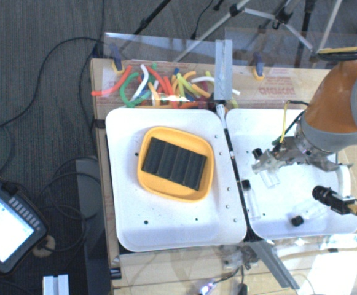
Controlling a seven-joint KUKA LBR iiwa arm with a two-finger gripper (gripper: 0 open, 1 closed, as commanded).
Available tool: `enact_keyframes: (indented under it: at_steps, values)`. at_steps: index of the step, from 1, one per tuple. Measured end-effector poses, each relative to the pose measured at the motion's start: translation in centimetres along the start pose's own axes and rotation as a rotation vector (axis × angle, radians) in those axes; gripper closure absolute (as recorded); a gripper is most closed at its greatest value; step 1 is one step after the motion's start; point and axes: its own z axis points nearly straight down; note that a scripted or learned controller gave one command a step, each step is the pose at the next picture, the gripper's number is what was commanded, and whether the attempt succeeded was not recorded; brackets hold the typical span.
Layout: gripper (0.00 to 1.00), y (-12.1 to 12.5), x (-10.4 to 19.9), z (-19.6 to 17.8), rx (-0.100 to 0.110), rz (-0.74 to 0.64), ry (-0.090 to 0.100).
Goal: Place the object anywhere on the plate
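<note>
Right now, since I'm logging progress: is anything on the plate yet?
Yes. A dark ridged block lies flat on the yellow plate in the left bin.

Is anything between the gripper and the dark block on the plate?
Only the bins' adjoining rims. The gripper hangs over the right bin; the dark block lies on the yellow plate in the left bin.

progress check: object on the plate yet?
Done: apparently nothing. The yellow rounded-square plate in the left white bin carries only a dark ribbed insert. In hand: the grey gripper sits low over the right white bin; I can't make out anything held. A small clear piece with a black end lies near that bin's front edge. Left: the grasp, carry and placement.
</note>
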Motion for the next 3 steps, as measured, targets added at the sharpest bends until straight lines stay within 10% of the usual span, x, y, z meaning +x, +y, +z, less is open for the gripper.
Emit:
enact_keyframes:
  at_steps: [2, 3]
  values:
    - [1.0, 6.2, 11.6, -0.4, 0.0, -0.153, -0.001]
    - [1.0, 4.0, 14.7, -0.4, 0.001, -0.194, -0.002]
